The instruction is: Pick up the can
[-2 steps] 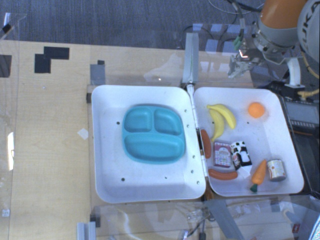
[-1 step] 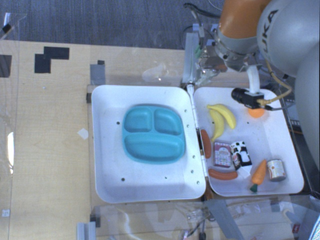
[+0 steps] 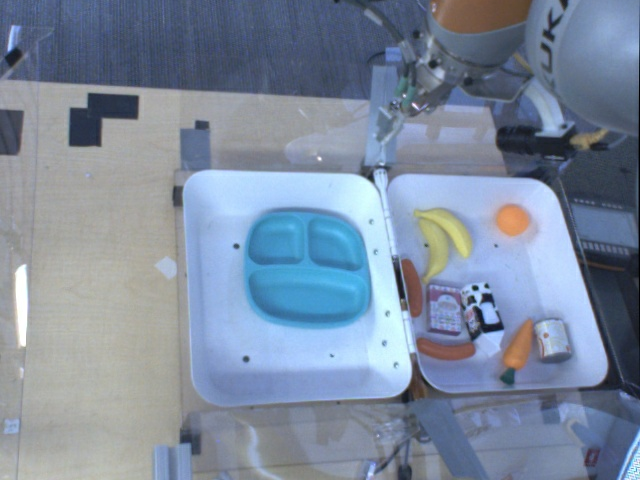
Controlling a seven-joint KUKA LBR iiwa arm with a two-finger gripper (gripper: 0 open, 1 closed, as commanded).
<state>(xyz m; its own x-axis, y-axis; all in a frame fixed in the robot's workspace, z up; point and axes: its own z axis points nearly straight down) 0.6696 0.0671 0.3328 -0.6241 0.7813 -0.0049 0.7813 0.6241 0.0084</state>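
Note:
The can (image 3: 551, 339) is small and silver with a reddish label. It lies in the near right corner of the right bin (image 3: 560, 268), beside a carrot (image 3: 517, 348). My gripper (image 3: 399, 109) hangs beyond the far edge of the bins, roughly over the line where they meet. It is far from the can, up and to the left of it, and nothing shows in its grasp. The grey arm with its orange band comes in from the upper right.
The right bin also holds a banana (image 3: 443, 238), an orange (image 3: 512, 220), two sausages (image 3: 411, 286) (image 3: 446, 348), a red box (image 3: 444, 308) and a black-and-white carton (image 3: 484, 306). A blue divided plate (image 3: 306, 268) lies in the left bin (image 3: 215, 298).

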